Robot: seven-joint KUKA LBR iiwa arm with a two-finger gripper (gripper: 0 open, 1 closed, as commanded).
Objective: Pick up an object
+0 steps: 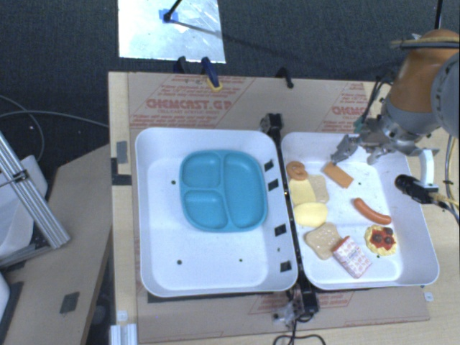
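Right bin [413, 261]: orange block [337, 175] beneath end effector [357, 150].

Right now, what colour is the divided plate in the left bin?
Light blue plate, seen clearly in the camera view.

Even bright light, soft shadows, glare on foil sheet [171, 19], slight blur
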